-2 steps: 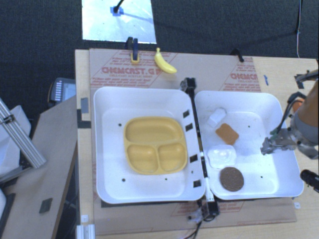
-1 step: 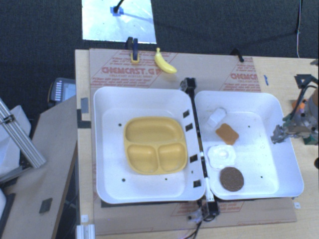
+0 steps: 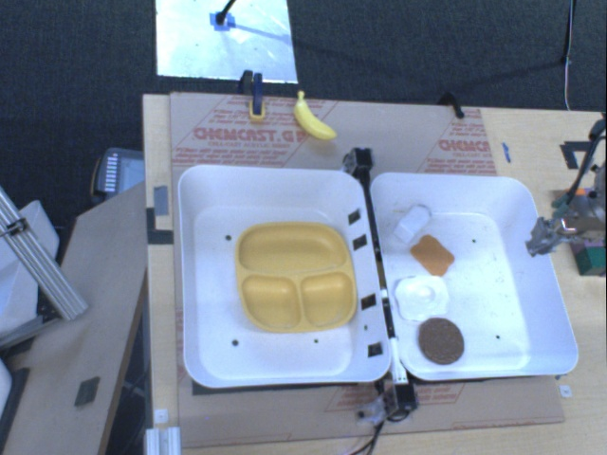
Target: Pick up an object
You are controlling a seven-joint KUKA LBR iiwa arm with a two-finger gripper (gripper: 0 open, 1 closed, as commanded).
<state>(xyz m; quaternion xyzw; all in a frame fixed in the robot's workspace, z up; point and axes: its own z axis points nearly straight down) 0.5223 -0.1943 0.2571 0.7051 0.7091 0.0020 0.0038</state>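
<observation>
Right bin (image 3: 512, 254): an orange piece (image 3: 432, 254) lies near its left wall, between a white cup (image 3: 411, 224) behind and a white lid (image 3: 420, 297) and brown disc (image 3: 441, 340) in front. Left bin (image 3: 204, 254): a yellow divided tray (image 3: 292, 275). Gripper (image 3: 542, 237) at the right bin's right rim; whether it is spread or pressed together cannot be told.

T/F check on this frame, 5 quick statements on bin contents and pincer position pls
1. The yellow three-compartment plastic tray lies in the left white bin. True.
2. The yellow banana lies in the right white bin. False: it lies on the cardboard behind the bins.
3. The round brown disc lies in the right bin. True.
4. The orange flat piece sits on the tray. False: it lies in the right bin.
5. The pincer is over the tray. False: it is at the right bin's right edge.
</observation>
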